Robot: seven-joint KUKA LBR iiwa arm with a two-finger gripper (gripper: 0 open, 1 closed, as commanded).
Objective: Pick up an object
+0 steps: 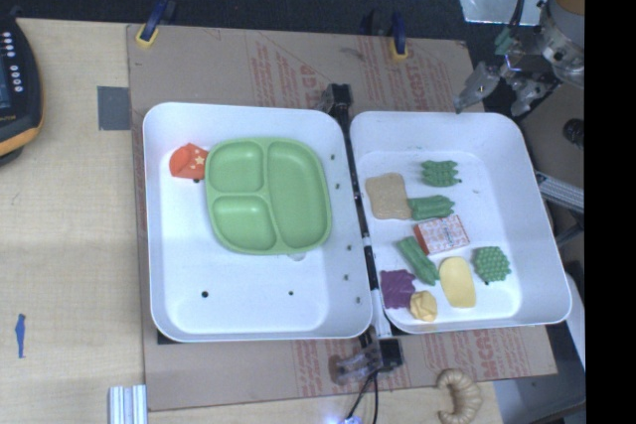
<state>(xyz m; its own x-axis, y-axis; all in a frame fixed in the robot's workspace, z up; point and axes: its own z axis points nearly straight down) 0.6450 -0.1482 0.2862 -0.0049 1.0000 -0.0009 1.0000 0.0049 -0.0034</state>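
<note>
Grey gripper (497, 84) hangs above the right bin's (527, 154) far rim, fingers spread, nothing between them. Toys cluster mid-bin, packed close: risk is straddling two or nudging neighbours. Likeliest target, judging by reach, is the green pod (438, 174), nearest the gripper; long axis runs left-right across the view. Left bin (179, 293) holds a green plate (268, 196).

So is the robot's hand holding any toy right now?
No. The end effector hangs above the right bin's top edge with nothing between its open fingers.
</note>
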